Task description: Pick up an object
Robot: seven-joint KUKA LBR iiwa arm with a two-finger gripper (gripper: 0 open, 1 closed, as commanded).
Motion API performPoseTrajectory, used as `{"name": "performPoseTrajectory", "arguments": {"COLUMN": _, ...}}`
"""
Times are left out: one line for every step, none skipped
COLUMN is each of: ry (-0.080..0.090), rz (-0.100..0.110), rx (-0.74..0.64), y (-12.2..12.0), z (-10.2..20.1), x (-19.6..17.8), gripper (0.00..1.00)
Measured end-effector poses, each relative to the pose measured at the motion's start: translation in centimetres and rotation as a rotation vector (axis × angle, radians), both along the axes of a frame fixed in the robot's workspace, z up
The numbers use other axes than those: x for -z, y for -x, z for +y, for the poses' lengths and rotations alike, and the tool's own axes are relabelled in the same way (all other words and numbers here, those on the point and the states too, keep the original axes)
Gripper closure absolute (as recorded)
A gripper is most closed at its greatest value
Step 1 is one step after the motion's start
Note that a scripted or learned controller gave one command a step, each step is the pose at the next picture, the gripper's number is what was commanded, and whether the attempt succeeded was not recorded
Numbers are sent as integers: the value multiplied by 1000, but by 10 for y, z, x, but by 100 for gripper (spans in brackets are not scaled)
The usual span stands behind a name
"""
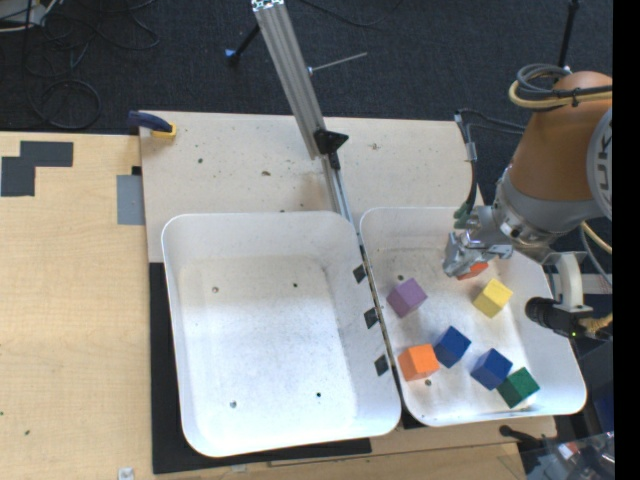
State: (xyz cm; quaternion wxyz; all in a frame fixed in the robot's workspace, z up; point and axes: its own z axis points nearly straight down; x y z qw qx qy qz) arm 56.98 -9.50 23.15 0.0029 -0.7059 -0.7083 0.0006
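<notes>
My gripper (466,264) hangs low over the back of the right bin (560,400). A small red block (479,267) peeks out right at its tip, mostly hidden by the gripper. Loose in the same bin lie a purple cube (406,296), a yellow cube (492,297), an orange cube (419,361), two blue cubes (452,346) (491,367) and a green cube (519,386). The yellow cube is just to the right of the gripper and below it, and the purple one is to its lower left.
The left bin (190,243) sits beside the right one, with black clips (370,316) along the shared wall. A slanted aluminium bar (295,78) rises from behind the bins. The arm's orange band (555,158) looms at the right.
</notes>
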Motion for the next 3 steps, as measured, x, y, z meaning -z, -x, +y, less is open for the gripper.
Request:
{"name": "performPoseTrajectory", "arguments": {"ry": 0, "rz": 1, "rx": 0, "y": 21, "z": 52, "x": 6, "gripper": 100}}
{"name": "performPoseTrajectory", "arguments": {"ry": 0, "rz": -1, "rx": -2, "y": 29, "z": 109, "x": -4, "gripper": 100}}
{"name": "performPoseTrajectory", "arguments": {"ry": 1, "rz": 0, "rx": -2, "y": 42, "z": 165, "x": -10, "gripper": 100}}
